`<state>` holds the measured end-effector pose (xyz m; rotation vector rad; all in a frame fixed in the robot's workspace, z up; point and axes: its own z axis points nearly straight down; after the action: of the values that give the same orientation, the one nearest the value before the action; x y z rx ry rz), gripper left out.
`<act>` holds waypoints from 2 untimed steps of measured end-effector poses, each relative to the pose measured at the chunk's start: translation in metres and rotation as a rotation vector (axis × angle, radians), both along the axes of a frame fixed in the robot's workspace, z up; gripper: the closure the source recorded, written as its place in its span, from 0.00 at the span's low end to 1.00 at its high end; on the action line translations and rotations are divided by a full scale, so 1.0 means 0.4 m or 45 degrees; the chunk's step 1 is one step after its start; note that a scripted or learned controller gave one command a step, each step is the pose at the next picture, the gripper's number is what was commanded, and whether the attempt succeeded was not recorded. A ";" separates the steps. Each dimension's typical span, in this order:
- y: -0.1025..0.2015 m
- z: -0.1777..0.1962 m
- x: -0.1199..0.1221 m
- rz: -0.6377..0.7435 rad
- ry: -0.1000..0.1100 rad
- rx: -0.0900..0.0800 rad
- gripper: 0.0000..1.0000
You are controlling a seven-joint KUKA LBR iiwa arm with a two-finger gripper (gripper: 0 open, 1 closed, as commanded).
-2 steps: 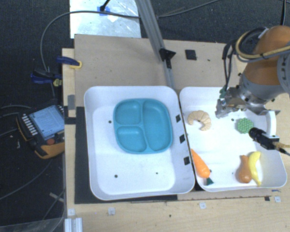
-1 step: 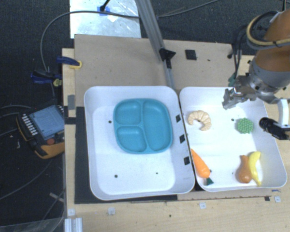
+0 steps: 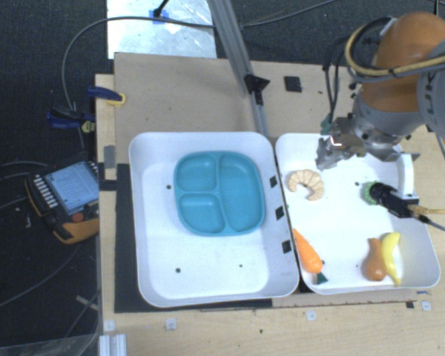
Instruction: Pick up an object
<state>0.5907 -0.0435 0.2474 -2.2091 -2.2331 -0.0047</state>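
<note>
In the right bin (image 3: 334,221) lie a pale croissant (image 3: 306,183) near the back left, an orange carrot (image 3: 308,252) along the left wall at the front, and a yellow banana (image 3: 391,255) beside a brown pear-like piece (image 3: 374,263) at the front right. My gripper (image 3: 330,154) hovers over the back of this bin, just right of and behind the croissant. Nothing shows between its fingers.
The left bin (image 3: 156,251) holds a blue divided plate (image 3: 219,193). A grey pole (image 3: 233,35) slants across the back of the bench. Cables and a small device (image 3: 67,191) lie off the bench at the left.
</note>
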 end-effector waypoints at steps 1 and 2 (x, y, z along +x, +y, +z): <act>0.125 0.010 -0.028 0.000 0.001 0.000 1.00; 0.229 -0.014 -0.089 -0.002 0.004 -0.001 1.00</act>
<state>0.5549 0.0482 0.2417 -2.2098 -2.2302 0.0002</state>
